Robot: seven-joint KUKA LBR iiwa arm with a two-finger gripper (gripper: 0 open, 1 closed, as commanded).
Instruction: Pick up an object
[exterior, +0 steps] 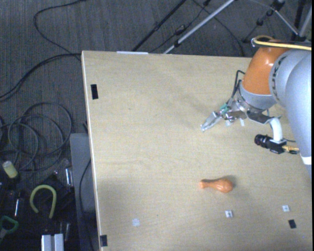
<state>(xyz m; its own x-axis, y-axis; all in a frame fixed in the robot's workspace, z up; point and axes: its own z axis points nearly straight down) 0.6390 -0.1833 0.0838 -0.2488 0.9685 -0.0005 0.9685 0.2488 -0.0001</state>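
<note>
Up beyond the orange toy, the gripper hangs over bare tan board, and nothing sits between its fingers. The tips point out to the left, away from the arm, and they look drawn close together into a narrow point, closed or very nearly so on nothing at all.

The toy itself, a small orange piece with a round end and a thin neck, lies flat on the board, down-frame from the gripper and slightly to the right of the tips. The two are well apart, with clear board between them.

So where does the pick stand? By my reading, it is not done: the toy rests on the surface, untouched, and the gripper carries nothing. All the real work is left. The arm needs to come over the toy, the fingers need to spread, drop around that body, close, and lift. A few small markers lie just below the toy, clear of the route.
</note>
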